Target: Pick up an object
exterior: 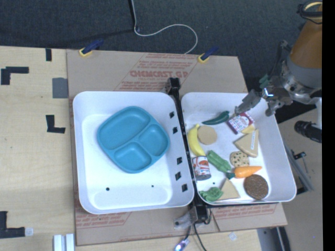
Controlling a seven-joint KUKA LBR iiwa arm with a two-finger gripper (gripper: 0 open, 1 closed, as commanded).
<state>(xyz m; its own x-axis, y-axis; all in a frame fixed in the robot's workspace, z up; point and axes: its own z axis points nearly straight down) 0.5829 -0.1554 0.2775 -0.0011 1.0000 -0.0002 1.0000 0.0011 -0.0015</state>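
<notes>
The right bin (276,140) holds several toy foods: a banana (195,141), a tan round cookie (207,135), a dark green pepper (215,119), a purple-and-white packet (240,123), a cheese wedge (248,143), a green pickle (219,161), a carrot (246,171), a small can (202,168), a brown patty (256,186) and a spotted cracker (238,158). My gripper (258,102) hangs over the bin's far right corner, just above and right of the packet. Its fingers (246,104) are spread with nothing between them.
The left bin (84,140) carries a blue divided plate (133,138). Both bins rest on a cardboard sheet (157,72) on the wooden bench. A white cable (157,33) loops over the dark floor behind. A green leafy toy (211,194) lies at the right bin's near edge.
</notes>
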